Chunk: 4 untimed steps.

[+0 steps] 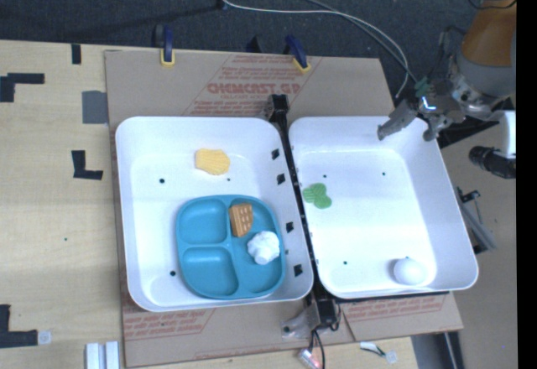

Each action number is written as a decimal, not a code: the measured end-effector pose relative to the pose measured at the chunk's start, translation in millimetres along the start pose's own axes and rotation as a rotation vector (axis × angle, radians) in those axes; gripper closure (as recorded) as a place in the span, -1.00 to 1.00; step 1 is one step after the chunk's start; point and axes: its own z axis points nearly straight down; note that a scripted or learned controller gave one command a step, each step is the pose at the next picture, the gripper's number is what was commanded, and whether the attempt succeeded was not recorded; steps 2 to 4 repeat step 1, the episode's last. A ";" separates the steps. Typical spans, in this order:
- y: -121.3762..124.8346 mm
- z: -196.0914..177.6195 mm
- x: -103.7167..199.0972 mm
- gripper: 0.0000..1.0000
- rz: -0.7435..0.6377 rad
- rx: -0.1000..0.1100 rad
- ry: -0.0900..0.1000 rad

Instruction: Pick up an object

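Nearest the camera, a small white ball (409, 270) lay in the right white bin (445, 191), near a flat green piece (317, 196). Above that bin's far corner hung the claw (409, 122), apparently spread and empty; approach remained, needing descent onto one object.

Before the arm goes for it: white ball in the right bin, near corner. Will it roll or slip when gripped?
The white ball looks round and smooth, so it will probably roll if nudged off-centre. It sits close to the right bin's near wall, which may stop it but also crowd the end effector. Its plain surface suggests it could slip from a shallow pinch.
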 end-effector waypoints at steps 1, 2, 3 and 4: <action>-31.3 11.5 34.8 -1.00 0.000 0.008 0.002; -31.3 11.5 34.8 -1.00 0.000 0.008 0.002; -31.3 11.5 34.8 -1.00 0.000 0.008 0.002; -31.3 11.5 34.8 -1.00 0.000 0.008 0.002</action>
